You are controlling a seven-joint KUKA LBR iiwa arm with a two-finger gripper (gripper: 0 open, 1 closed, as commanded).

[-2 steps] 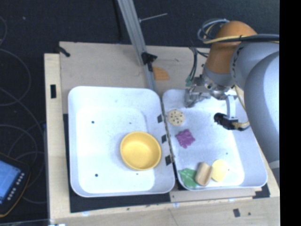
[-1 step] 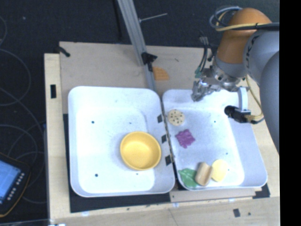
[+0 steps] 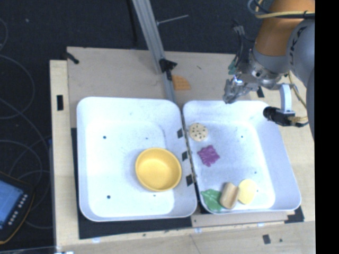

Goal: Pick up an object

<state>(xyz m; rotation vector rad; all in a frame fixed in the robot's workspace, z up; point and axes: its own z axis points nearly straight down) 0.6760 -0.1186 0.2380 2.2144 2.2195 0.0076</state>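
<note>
Open floor around purple piece (image 3: pixel 208 155)

A robotics lab: a plywood counter (image 3: pixel 116 73) carrying two white bins (image 3: pixel 95 142), loose cables (image 3: pixel 21 115) on dark floor, a metal camera mast (image 3: pixel 148 25).

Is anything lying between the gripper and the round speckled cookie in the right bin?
Nothing visible does. The gripper hangs over the right bin's far rim, and the bin floor between it and the speckled cookie is bare. The purple piece lies beyond the cookie, nearer the camera.
</note>
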